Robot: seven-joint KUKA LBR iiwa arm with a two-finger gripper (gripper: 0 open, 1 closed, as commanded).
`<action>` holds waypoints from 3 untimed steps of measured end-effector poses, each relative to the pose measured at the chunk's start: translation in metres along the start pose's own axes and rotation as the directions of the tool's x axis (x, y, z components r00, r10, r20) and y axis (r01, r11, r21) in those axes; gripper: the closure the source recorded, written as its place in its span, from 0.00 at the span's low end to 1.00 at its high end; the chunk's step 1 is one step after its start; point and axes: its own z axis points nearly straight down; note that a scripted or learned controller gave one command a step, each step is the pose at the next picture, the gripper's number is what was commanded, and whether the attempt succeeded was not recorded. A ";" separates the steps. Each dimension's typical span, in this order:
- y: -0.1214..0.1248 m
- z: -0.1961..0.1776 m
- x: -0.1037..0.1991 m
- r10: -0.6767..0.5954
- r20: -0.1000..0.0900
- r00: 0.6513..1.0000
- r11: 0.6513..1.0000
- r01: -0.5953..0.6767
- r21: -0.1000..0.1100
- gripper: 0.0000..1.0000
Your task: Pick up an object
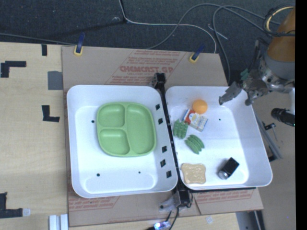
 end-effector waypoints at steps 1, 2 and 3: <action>0.003 -0.009 0.001 -0.004 0.003 1.000 1.000 0.004 -0.013 0.00; 0.005 0.048 -0.009 -0.003 0.003 1.000 1.000 0.003 -0.010 0.00; 0.003 0.098 -0.018 -0.003 0.004 1.000 1.000 0.003 -0.010 0.00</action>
